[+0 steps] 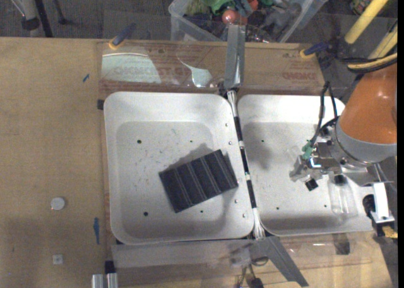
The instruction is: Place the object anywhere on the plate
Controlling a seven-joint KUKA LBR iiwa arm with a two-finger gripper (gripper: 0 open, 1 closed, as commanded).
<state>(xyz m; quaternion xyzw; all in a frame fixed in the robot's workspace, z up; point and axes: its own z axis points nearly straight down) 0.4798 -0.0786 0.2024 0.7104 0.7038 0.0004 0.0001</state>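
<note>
The tool (305, 168) hangs over the right bin (278, 217), out near its 3 o'clock side, at the end of the grey arm with the orange band (372, 113). I cannot tell if it is open or closed, and I see nothing held in it; small parts of the wrist hide that spot. The dark ridged plate (198, 179) lies in the left bin (126, 116), a bit toward the 5 o'clock part of it. From the tool, the plate is off at about 9 o'clock, past the wall where the two bins touch. The plate lies at a slant, with its long side running from about 8 o'clock up to 2 o'clock. I think the next move must carry the tool across that middle wall to get over the plate. I cannot make out a loose object to put on it in either bin.
</note>
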